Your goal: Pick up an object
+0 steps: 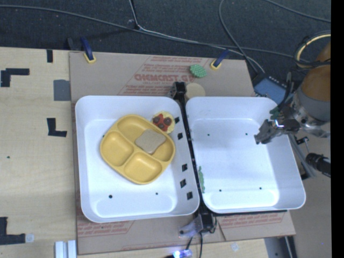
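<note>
Inspector: Gripper [264, 133] sits over the right-hand bin [242, 200], close to the wall on the arm's side. I cannot tell how it is set, and I see nothing carried in it.

Clerk: And the things to be picked?

Inspector: All well apart from the gripper, across the divider, in the left bin [107, 203]. A yellow compartment tray [129, 160] lies there at a slant. A tan flat piece [150, 141] rests on the tray, in the compartment nearest the gripper. A small red-and-dark item [163, 122] lies at the tray's corner, just beside the divider. A green piece [198, 70] lies on the counter [32, 160] beyond both bins.

Clerk: Progress?

Inspector: In my judgement, none yet. No object is lifted; approach, grasp and lift all remain.
</note>
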Motion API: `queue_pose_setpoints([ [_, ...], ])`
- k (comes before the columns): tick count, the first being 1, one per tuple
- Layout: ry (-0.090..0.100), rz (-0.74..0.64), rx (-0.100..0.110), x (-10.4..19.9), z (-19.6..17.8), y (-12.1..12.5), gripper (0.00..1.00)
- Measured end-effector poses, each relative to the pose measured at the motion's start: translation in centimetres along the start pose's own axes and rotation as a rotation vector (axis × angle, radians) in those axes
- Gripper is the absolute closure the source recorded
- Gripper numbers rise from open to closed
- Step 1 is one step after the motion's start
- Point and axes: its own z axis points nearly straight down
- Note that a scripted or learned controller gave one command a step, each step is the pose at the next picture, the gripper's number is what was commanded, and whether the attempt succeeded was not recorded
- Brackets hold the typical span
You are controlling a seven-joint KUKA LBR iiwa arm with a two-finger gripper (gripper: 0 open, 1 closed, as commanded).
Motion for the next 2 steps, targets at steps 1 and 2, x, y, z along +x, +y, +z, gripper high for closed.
queue_pose_setpoints([
  [1,0.0,-0.002,0.0,5.1,-0.6,1.0,1.0],
  [2,-0.001,0.0,0.001,10.0,0.5,2.6,1.0],
])
